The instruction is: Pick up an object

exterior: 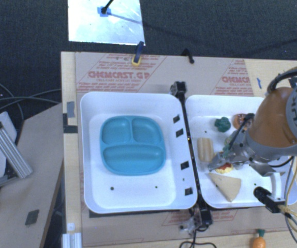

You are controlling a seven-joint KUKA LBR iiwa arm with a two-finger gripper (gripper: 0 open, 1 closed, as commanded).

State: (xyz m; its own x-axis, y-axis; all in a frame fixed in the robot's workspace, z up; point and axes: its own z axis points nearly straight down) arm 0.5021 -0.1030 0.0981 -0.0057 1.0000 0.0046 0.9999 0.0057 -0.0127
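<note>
The gripper (222,161) hangs low in the right bin (272,203); whether it grips anything I cannot tell; just below it lies a pale tan wedge (226,185); a beige roll (205,149) lies beside it.

Bench with two bins
The bench (117,71) carries a left bin (94,190) and right bin (200,107), side by side, touching.

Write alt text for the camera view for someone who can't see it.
A grey and orange robot arm lowers its gripper into the right white bin among a tan wedge, beige block and small green piece. The left white bin holds a blue divided plastic tray.
</note>
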